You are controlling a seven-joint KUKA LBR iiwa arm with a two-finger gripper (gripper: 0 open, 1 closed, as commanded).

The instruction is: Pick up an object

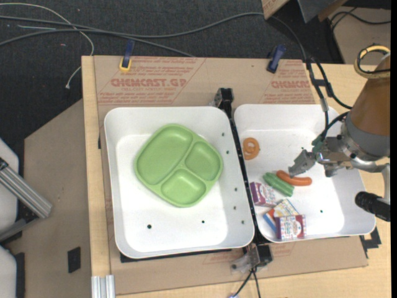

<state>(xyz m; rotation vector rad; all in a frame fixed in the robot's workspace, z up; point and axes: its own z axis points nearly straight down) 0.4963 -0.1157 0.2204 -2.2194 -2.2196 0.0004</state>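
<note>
— Orange and green, those two under your claw: have you got either one?

— Not yet. My claw (pixel 303 163) hangs low over the right bin (pixel 282 118), and I judge nothing is lifted. An orange sausage-shaped toy (pixel 295 179) lies just below my fingertips, a green pod-shaped toy (pixel 277 184) touching it on the far side from my wrist. Whether I touch the sausage, I cannot tell.

— Jaws apart or together?

— I cannot tell; the wrist blocks them.

— What else is near?

— An orange ring (pixel 250 148) lies beyond the claw, away from my arm. Small packets (pixel 280 215) lie further below. Over in the left bin (pixel 118 185), well off, a green divided plate (pixel 179 164) rests. The whole pick remains.
</note>
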